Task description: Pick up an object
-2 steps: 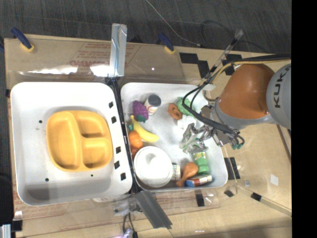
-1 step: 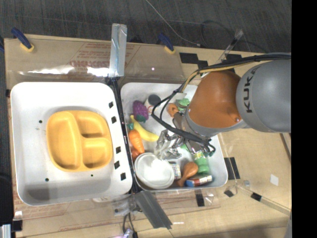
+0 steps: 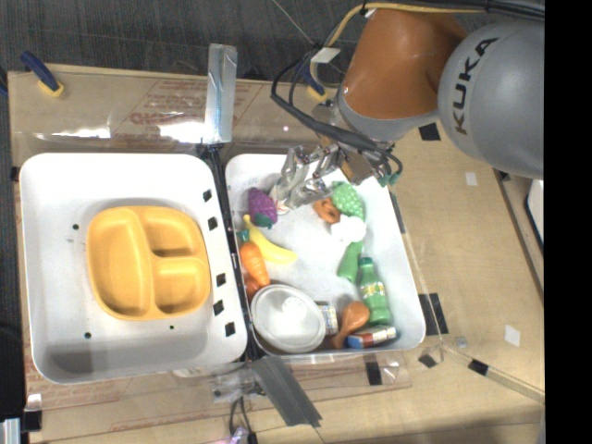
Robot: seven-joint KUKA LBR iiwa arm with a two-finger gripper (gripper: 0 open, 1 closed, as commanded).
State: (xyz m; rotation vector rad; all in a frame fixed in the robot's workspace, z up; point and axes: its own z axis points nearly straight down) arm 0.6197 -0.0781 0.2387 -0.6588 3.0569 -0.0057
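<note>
My gripper hangs over the far part of the right bin, its metal fingers pointing down just right of a purple grape bunch. Nothing shows between the fingers. A yellow banana and an orange carrot lie along the bin's left side. A small orange-brown piece and a green bumpy toy lie right of the gripper. A green bottle lies further to the near right.
The left bin holds a yellow divided tray. In the right bin's near end sit a white round bowl, a brown drumstick toy and a small tube. The arm's orange band looms above the far right.
</note>
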